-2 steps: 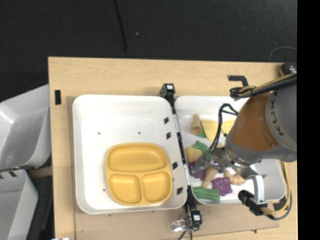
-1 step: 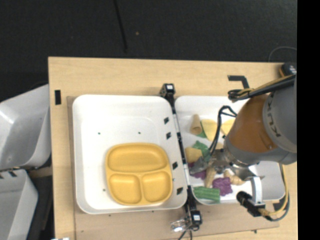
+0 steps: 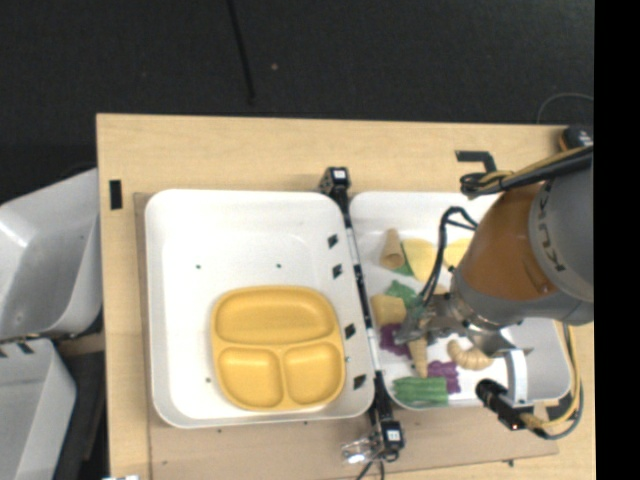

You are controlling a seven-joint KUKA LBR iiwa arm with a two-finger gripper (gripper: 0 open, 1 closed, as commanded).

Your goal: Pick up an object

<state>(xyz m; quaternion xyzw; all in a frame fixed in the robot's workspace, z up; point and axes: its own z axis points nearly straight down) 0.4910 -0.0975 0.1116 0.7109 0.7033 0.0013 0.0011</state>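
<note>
Down at the near edge, the right bin (image 3: 560, 368) shows a green bumpy piece (image 3: 421, 392), oblong and soft-looking, its long axis running left to right along the bin floor, just beside the divider clips. Right above it sits a purple knobbly item (image 3: 443, 376), lumpy like a bunch of grapes, touching the green one's upper edge. A tan stick-like piece (image 3: 418, 355) stands between them and the gripper, its long axis running near to far, tilted slightly. And here's the gripper (image 3: 416, 330), low over that clutter in the right bin, dark metal parts crowded together; whether it's clamped or spread I cannot tell from this slant. A pale beige curled thing (image 3: 466, 354) lies just right of it, under the arm's orange band (image 3: 503, 258). Further back, a small olive-yellow block (image 3: 388, 310) and a green leafy scrap (image 3: 403, 291) sit near the divider, then a cone-shaped tan piece (image 3: 391, 251) pointing away toward the far wall, beside a flat yellow wedge (image 3: 428, 258). Over in the left bin (image 3: 180, 268), a glossy yellow plastic tray (image 3: 277, 361) with three compartments, rounded corners, rests on its own, well apart from the action. Both bins sit on the pale wooden bench (image 3: 200, 148).
</note>
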